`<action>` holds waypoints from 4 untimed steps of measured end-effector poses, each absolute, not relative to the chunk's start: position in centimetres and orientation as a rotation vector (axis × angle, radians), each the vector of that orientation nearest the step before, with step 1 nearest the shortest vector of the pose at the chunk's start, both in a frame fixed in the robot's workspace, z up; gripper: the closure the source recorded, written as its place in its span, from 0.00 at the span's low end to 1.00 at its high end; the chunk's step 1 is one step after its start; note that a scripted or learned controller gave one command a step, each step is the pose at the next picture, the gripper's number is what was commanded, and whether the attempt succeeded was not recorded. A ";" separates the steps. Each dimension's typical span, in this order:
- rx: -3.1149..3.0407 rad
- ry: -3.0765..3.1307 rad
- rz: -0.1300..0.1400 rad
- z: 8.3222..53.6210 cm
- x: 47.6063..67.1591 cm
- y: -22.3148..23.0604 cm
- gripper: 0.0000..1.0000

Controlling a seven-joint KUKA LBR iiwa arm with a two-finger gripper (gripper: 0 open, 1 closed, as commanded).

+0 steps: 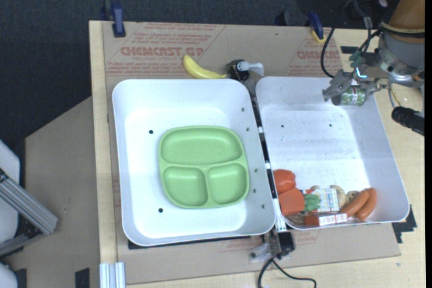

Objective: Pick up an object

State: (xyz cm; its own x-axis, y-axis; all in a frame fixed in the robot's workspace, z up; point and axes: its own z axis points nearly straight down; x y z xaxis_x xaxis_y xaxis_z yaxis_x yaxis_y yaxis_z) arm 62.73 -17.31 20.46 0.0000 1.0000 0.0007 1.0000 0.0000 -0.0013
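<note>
End effector [345, 92] sits over the far right corner of the right bin [378, 138], with the wrist and orange band entering from the right edge. A small greenish item appears at its tip; too blurred to tell whether that is a held object or part of the tool, so the opening of the tool cannot be judged.

Candidate objects lie in a heap along the near edge of the same bin: a red block-like piece [289, 200] with a rounder red item [284, 179] just behind it, a small printed packet [329, 199], and an orange sausage-shaped toy [363, 204] at the right end. All are touching or nearly so.

Key relation: the heap is well apart from the end effector, toward the camera and slightly left of the tool. The sausage toy is the nearest piece; its long axis runs diagonally.

Left bin [131, 145] holds a green divided plate [202, 166]. A banana [200, 69] rests on the table [162, 44] behind that bin.

Judgement: no grasp confirmed.
</note>
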 end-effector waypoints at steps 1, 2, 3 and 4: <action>-2.226 -2.222 -0.003 11.4 66.6 -22.5 0.00; -2.224 -2.226 -0.001 12.8 66.6 -22.3 1.00; -2.213 -2.227 -0.001 16.4 65.4 -13.3 1.00; -2.214 -2.222 0.002 18.6 60.8 -8.8 1.00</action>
